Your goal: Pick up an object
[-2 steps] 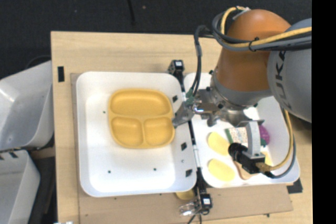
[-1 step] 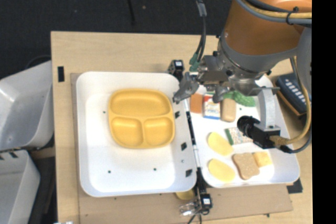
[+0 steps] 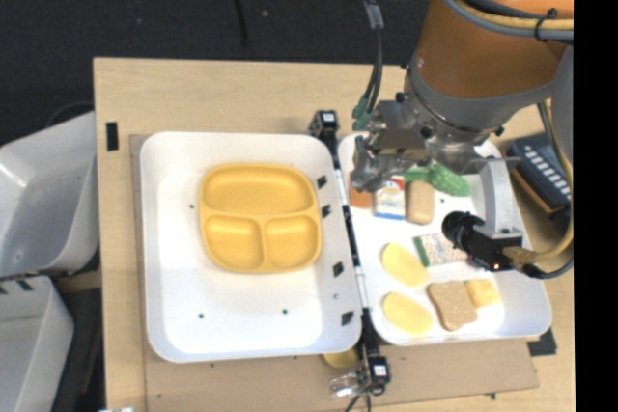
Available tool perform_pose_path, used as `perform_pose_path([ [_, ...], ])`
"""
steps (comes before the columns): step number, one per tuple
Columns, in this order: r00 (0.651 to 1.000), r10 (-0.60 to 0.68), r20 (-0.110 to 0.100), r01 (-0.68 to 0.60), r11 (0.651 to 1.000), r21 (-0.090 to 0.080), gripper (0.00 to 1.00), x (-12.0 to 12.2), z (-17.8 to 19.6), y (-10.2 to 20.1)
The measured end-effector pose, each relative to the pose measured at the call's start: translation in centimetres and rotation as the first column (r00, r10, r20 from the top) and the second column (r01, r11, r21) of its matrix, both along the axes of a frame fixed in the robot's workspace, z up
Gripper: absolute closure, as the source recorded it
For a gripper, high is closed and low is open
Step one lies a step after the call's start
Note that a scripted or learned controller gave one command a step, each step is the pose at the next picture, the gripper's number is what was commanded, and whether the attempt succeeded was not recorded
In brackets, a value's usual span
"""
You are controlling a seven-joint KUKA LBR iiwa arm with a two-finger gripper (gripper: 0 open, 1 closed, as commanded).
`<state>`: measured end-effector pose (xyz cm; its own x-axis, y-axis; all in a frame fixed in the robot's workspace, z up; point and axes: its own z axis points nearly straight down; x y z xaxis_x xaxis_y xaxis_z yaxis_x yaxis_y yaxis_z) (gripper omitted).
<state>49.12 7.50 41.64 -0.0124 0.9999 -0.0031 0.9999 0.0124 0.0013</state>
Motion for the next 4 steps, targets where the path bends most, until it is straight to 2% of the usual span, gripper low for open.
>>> perform_pose_path([
  [1, 1.0, -0.005, 0.003, 0.005, 1.0, 0.004, 1.0, 0.5, 3.3, 5.3],
  [2, 1.0, -0.007, -0.003, 0.007, 1.0, 0.002, 1.0, 2.1, 1.8, 8.2],
  [3, 1.0, -0.016, -0.005, 0.016, 1.0, 0.001, 1.0, -0.2, -2.2, 1.9],
  [4, 1.0, -0.01, -0.001, 0.01, 1.0, 0.002, 0.0, -0.1, -2.0, 2.3],
])
